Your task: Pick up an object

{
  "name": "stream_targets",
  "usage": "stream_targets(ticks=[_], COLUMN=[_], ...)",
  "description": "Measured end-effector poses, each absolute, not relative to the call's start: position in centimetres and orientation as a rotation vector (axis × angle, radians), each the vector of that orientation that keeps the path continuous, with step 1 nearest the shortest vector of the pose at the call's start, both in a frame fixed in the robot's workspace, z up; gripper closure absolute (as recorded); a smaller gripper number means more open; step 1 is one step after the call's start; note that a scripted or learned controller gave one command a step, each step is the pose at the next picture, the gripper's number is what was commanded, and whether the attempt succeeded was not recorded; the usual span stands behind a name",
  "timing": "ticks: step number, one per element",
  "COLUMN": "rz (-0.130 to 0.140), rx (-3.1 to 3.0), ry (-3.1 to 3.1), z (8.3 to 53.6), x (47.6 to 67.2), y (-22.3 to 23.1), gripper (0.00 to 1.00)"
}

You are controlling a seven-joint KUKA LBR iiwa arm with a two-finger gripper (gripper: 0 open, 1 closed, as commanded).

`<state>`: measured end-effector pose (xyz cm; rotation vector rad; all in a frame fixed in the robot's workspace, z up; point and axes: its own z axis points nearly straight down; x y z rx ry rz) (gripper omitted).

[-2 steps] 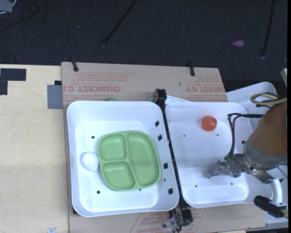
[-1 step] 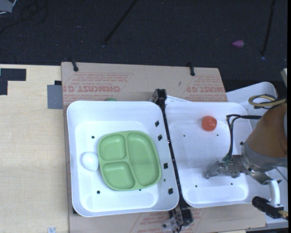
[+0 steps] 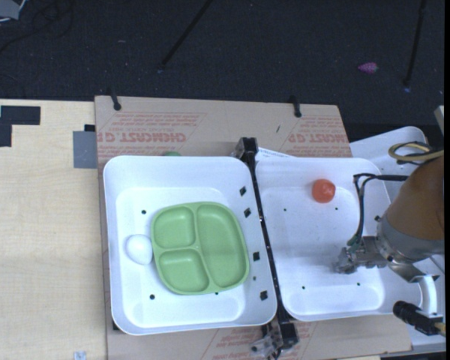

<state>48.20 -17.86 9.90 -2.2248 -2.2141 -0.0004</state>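
Lowest in the slanted view, and so nearest the lens, the front rim of the right bin (image 3: pixel 330 315) runs under the arm's gripper (image 3: pixel 348 262), which is down close to the bin floor at its right side. Whether that tool is spread or pressed together I cannot tell — it reads as a small grey cluster with nothing visibly caught in it. The arm (image 3: pixel 416 212), with its orange band, comes in from the right over the bin wall, which suits a low reach across the floor.

An orange-red ball (image 3: pixel 323 190) lies in the same bin, toward the far wall and well apart from the gripper. It is the likeliest thing to pick up, being the only loose item on this side. It looks round, so I judge it has no long axis and points nowhere; any approach angle should serve, though it may roll away from a grazing touch.

Next door, the left bin (image 3: pixel 127 178) holds a green three-compartment plate (image 3: pixel 199 247) lying flat, its longer side running roughly front to back, and a white egg-shaped object (image 3: pixel 139 249) touching or just beside the plate's left edge — I cannot say which.
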Motion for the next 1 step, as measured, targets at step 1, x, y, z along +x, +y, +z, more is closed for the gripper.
stream_targets(ticks=[1], rz=[-0.001], rx=[-2.220], ry=[-2.223], z=[14.14], x=[47.99], y=[-17.61], gripper=[1.00])
